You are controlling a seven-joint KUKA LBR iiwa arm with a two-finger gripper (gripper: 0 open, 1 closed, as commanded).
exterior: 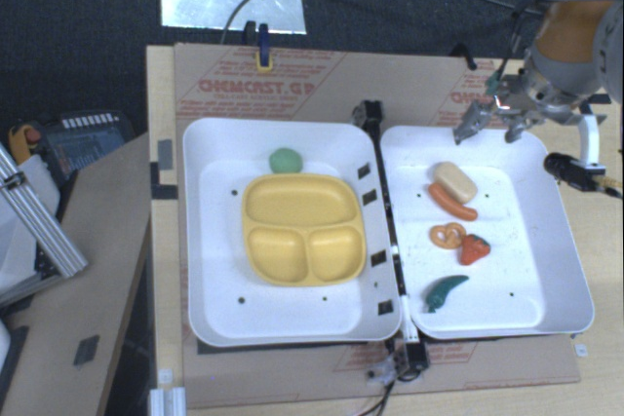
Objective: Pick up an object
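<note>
The right bin [546, 209] holds a tan bread roll [454, 180], an orange sausage [454, 202] just under it, a pretzel [448, 235], a red strawberry [475, 249] and a dark green pepper [445, 291]. My gripper [490, 128] hangs over the bin's back rim, above and to the right of the roll, apart from it. Its two fingers are spread open with nothing between them. The left bin [210, 209] carries a yellow compartment tray [302, 227] with a green round piece [286, 160] behind it.
A black divider hinge [380, 209] runs between the bins. A cable and a blue-yellow clamp [263, 49] sit at the back of the bench. A metal rail [39, 219] and a control pendant [83, 136] lie off to the left.
</note>
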